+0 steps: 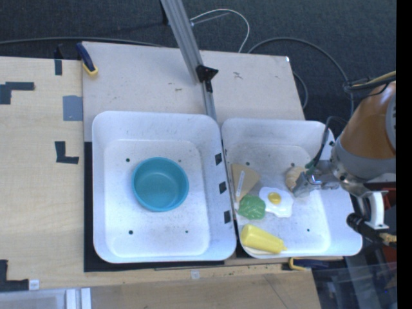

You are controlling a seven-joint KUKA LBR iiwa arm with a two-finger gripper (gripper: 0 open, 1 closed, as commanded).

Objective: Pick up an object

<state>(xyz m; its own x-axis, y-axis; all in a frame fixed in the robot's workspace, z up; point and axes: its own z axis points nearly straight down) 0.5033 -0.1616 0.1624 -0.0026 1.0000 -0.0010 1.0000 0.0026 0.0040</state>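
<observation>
The right bin (257, 137) holds several toy foods: a tan wedge (243, 177), a green leafy piece (252, 206), a fried egg (276, 202), a yellow piece (261, 239) at the front, and a small beige object (293, 175). My gripper (302, 187) is low in this bin, right beside the beige object and just right of the egg. Whether anything sits between its fingers cannot be made out.
The left bin (109, 172) carries a blue bowl (160, 184). A grey metal pole (183, 31) slants down to the divide between the bins. Cables (283, 44) lie behind the right bin. The arm's orange band (373, 127) hangs over the right bin's edge.
</observation>
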